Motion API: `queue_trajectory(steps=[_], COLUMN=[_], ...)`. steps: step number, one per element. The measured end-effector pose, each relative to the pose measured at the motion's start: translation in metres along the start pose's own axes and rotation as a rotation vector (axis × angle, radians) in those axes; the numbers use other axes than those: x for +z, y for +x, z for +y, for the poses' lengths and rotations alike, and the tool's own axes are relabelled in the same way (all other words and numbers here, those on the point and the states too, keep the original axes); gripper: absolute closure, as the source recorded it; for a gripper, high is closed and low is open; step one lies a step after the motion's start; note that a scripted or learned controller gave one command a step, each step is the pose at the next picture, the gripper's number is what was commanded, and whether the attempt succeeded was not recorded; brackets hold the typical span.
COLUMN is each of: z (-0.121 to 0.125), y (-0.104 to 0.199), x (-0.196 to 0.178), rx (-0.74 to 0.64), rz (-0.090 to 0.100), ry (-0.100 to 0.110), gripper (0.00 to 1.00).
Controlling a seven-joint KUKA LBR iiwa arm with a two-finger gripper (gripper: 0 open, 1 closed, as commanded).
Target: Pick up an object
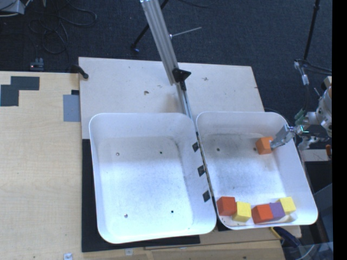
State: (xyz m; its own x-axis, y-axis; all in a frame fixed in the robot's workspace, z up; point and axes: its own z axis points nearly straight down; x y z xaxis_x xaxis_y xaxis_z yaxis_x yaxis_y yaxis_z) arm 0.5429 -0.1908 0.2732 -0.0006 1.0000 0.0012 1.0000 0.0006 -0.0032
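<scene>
Hand (283,136) low at right edge

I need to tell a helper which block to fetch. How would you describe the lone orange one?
Look in the right white bin. Near its upper right wall, the small orange cube sits alone beside the gripper, apart from the row of blocks along the bottom wall.

— What sort of place are you running this in?
— You're in a robotics lab: a pale wooden table (38,161) carries two shallow white plastic bins (143,124), a slanted aluminium rail with a checkered marker (160,37) crosses them, and black cables (49,20) and tripod legs (312,20) sprawl over dark carpet (244,26).
</scene>
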Motion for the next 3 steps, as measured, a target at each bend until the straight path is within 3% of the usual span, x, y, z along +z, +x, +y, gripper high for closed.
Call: queue_trajectory(steps=[1,2,3], z=[0.062,0.116,0.114], y=[-0.019,-0.019,-0.018], x=[0.184,0.182,0.173], rx=[-0.002,-0.002,-0.007], rz=[-0.001,-0.002,-0.002], ry=[-0.002,-0.006,0.001], gripper=[0.0,0.0,1.0])
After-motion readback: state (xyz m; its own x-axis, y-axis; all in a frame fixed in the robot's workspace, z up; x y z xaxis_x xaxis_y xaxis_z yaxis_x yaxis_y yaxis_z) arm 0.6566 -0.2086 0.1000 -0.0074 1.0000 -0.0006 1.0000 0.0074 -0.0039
